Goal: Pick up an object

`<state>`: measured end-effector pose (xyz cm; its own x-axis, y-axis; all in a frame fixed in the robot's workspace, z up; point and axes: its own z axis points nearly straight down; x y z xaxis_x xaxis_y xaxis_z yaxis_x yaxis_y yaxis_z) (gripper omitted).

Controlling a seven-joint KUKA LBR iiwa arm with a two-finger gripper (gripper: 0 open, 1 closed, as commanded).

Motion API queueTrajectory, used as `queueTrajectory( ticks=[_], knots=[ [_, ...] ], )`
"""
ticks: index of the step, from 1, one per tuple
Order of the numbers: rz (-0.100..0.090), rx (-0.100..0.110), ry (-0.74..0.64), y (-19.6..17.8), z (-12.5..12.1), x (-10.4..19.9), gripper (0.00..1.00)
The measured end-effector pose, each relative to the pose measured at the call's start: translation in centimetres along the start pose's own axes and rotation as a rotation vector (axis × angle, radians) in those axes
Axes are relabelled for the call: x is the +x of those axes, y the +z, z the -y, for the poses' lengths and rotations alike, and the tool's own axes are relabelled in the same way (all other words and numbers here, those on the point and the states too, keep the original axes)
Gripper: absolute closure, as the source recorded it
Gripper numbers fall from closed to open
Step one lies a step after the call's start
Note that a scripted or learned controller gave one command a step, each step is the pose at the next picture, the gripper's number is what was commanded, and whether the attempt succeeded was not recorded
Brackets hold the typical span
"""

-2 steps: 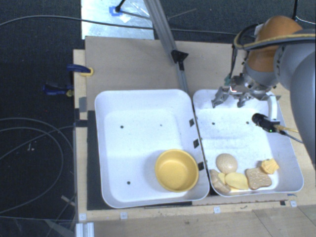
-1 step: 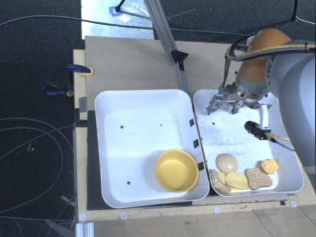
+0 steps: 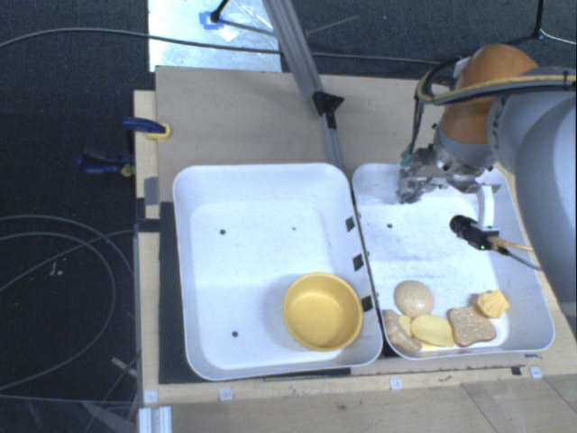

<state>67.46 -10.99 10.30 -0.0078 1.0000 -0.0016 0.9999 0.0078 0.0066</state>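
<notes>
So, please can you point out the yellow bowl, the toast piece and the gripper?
yellow bowl (image 3: 323,310): camera view, inner floor.
toast piece (image 3: 471,326): camera view, top face.
gripper (image 3: 412,190): camera view, at its fingertips.

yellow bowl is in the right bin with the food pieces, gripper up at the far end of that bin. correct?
Not quite. The camera view shows the yellow bowl in the left bin, at its near right corner. The food pieces lie in the right bin, and the gripper is at that bin's far end, as you said.
</notes>
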Motion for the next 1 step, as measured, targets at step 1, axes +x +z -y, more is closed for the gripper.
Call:
queueTrajectory(
  ticks=[1],
  knots=[
    [-0.001, 0.002, 0.007, -5.01, 0.78, -0.08, 1.00]
  ],
)
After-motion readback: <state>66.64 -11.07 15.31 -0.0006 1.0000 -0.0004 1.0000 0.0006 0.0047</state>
